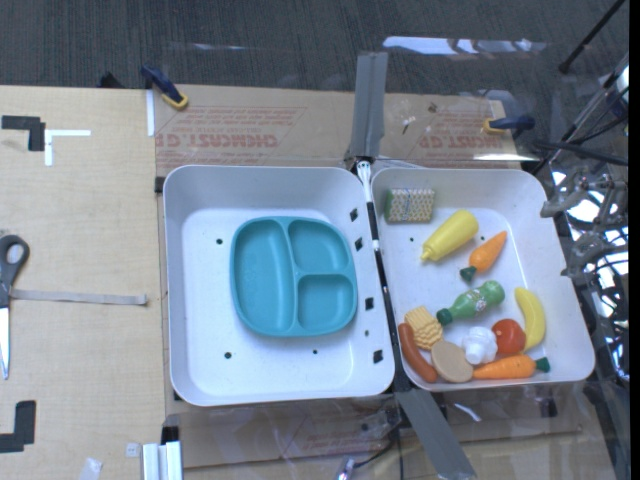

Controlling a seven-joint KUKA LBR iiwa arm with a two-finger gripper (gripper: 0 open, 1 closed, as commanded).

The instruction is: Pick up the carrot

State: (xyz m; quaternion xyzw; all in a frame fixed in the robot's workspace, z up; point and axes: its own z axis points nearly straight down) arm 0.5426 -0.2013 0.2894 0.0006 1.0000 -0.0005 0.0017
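Observation:
Two orange toy carrots lie in the right bin (566, 290). The smaller carrot (487, 251) sits near the middle, tilted, with its dark green stem end pointing down-left. The longer carrot (508, 368) rests flat along the bin's front wall, its green stem end to the right. The small one lies just right of a yellow squash (449, 235). The long one touches a round tan bread slice (452, 361) and sits below a red tomato (509, 335).
The right bin also holds a green bottle (473, 302), a banana (531, 317), a white garlic (480, 344), a sausage (414, 353), a waffle piece (423, 325) and a speckled block (411, 205). A teal divided plate (295, 276) lies in the left bin (176, 268).

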